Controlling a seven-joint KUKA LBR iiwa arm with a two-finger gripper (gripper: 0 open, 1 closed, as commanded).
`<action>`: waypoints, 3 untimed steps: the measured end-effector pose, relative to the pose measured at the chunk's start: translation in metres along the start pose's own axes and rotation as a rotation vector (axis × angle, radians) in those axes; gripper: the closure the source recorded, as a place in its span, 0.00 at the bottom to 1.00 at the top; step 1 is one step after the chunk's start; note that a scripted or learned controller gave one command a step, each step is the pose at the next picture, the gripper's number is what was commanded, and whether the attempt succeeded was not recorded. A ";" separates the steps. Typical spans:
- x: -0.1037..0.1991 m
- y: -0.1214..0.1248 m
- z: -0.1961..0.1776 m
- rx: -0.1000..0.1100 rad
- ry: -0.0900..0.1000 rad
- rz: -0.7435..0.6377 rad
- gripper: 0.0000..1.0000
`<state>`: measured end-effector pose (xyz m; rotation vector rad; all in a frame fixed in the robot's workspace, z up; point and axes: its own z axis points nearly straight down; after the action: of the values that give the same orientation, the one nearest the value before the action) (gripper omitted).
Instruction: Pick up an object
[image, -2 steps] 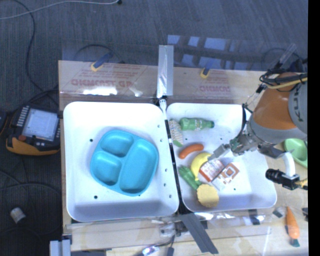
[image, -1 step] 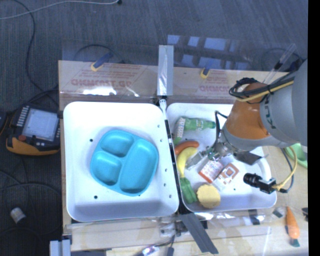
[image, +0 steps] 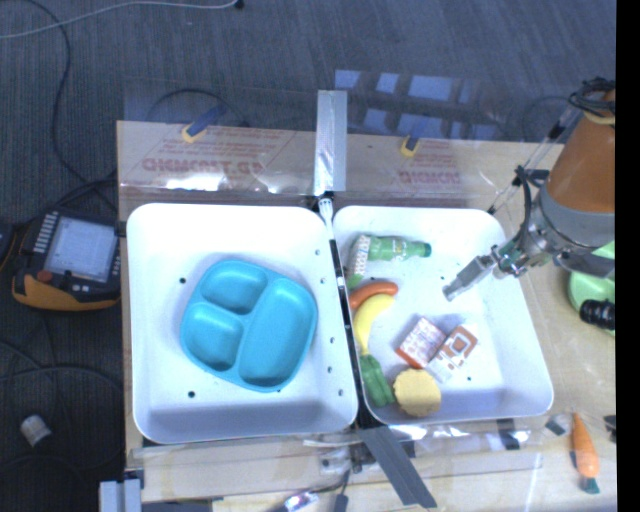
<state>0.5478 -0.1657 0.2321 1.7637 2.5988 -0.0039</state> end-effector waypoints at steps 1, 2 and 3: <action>0.030 -0.021 0.086 0.001 0.004 -0.042 0.00; 0.055 -0.006 0.143 -0.007 -0.004 0.036 0.00; 0.050 0.045 0.143 -0.009 -0.004 0.253 0.00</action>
<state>0.5712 -0.1025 0.0890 2.0715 2.3497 0.0038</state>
